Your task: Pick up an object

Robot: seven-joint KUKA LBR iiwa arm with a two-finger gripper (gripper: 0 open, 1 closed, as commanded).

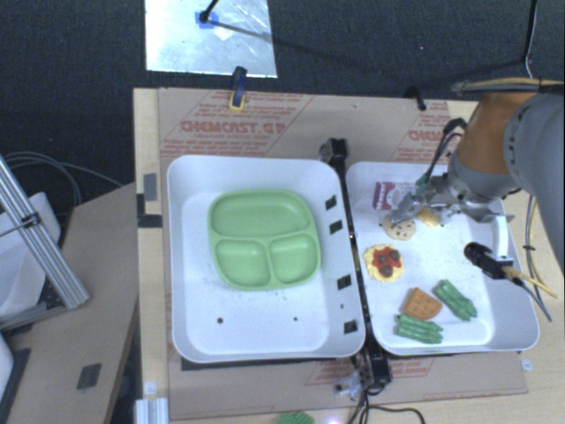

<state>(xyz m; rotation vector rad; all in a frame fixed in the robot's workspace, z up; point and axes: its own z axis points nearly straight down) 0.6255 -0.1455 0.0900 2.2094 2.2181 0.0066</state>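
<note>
My gripper (411, 205) hangs low over the back of the right bin (512, 325), with the grey arm and its orange band coming in from the right. Just below its tip lies a round chocolate-chip cookie (400, 229). A small yellow piece (431, 218) sits right beside the gripper, partly hidden by it. A pink and white packet (383, 194) lies to the gripper's left. Nearer the front are a small pizza (384, 262), a brown waffle (421, 304), a green pickle (455, 298) and green beans (418, 329).
The left bin (190, 325) holds a green divided plate (263, 238). A black-clipped divider (346, 237) runs between the two bins. A shiny metal sheet (210, 25) lies beyond the bench at the back.
</note>
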